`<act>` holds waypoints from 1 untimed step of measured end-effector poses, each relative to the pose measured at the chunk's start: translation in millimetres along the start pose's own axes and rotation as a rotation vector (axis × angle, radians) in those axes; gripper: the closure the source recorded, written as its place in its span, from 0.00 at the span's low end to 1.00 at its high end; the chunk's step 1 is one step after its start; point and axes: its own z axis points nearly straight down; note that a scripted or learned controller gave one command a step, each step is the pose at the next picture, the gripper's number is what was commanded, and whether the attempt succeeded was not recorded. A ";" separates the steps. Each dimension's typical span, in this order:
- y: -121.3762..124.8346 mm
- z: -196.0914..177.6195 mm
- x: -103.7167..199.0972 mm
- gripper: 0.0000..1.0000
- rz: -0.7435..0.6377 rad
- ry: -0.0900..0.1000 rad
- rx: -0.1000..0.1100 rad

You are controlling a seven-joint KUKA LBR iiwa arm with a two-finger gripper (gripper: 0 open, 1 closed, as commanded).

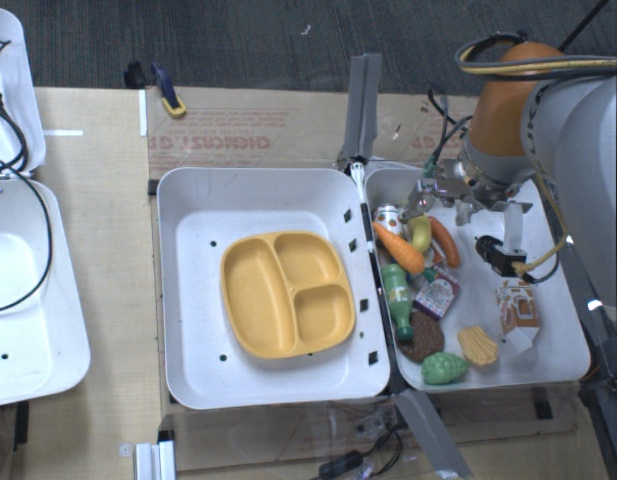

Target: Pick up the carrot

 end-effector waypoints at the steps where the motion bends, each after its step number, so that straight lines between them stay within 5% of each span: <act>1: -4.1 2.6 -0.8 0.00 -0.054 -0.003 -0.015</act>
